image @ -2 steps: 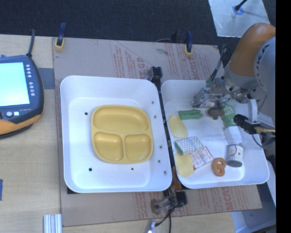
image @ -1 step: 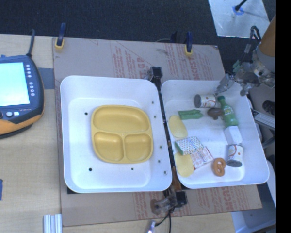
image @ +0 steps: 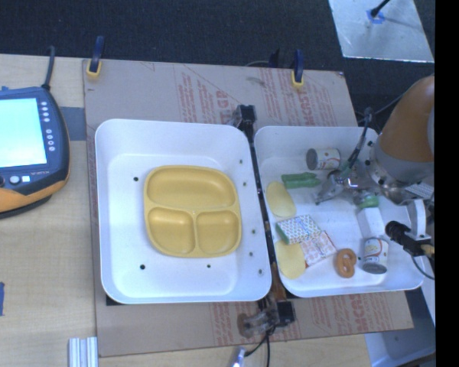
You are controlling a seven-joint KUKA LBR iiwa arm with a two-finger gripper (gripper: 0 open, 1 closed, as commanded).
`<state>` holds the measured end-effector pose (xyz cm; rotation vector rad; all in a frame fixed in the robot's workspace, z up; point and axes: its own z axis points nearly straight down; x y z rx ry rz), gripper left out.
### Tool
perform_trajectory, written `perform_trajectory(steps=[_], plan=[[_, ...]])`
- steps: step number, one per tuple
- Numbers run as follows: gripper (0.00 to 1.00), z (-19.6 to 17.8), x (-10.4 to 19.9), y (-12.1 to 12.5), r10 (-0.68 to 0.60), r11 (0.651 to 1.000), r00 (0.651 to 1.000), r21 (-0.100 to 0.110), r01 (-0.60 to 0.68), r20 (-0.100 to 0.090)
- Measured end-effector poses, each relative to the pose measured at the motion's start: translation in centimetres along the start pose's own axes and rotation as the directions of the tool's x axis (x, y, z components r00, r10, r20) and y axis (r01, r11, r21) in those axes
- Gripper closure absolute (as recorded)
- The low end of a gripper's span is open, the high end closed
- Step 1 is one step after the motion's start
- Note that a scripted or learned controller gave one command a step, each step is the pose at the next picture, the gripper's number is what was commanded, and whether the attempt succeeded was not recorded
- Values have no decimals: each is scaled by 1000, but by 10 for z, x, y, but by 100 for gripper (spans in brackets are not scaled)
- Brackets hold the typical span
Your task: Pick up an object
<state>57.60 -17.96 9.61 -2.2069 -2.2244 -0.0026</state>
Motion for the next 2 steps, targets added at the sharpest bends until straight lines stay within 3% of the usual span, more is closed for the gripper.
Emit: perform_trajectory(steps=[1, 2], plan=[[0, -32, -21, 67, -2, 1000, 1000, 2, 2, -15], [0, 4, 12, 80, 3, 1000, 1000, -1, -3, 6]])
